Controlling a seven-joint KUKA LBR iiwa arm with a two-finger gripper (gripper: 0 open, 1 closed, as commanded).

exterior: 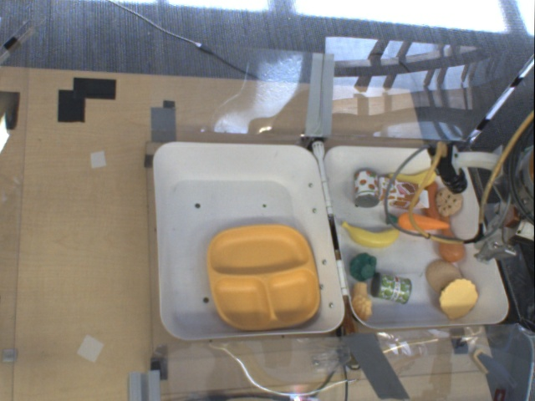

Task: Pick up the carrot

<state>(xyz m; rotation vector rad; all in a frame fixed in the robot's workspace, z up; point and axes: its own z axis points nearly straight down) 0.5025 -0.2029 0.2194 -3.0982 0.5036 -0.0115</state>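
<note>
Approach seemed to me the step in hand. The carrot [422,222] lay near the middle of the right bin [344,165], with its length running about from 9 to 3 o'clock, and nothing held it. It had close neighbours: a banana [372,236] at its 8 o'clock, a printed packet [402,192] at its 11 o'clock, a cookie [449,201] at its 1 o'clock and a small orange ball [451,251] at its 4 o'clock. The tool [497,247] stood at the 3 o'clock rim of this bin, apart from the carrot. Whether it was released or clenched I could not tell.

To do this step well, I think the tool should travel toward 9 o'clock, stop above the carrot's middle and come down straight. It should close across the thin width, from 12 and 6 o'clock, because the packet and the ball crowded the ends. A slow descent would help, so that the banana was not pushed.
</note>
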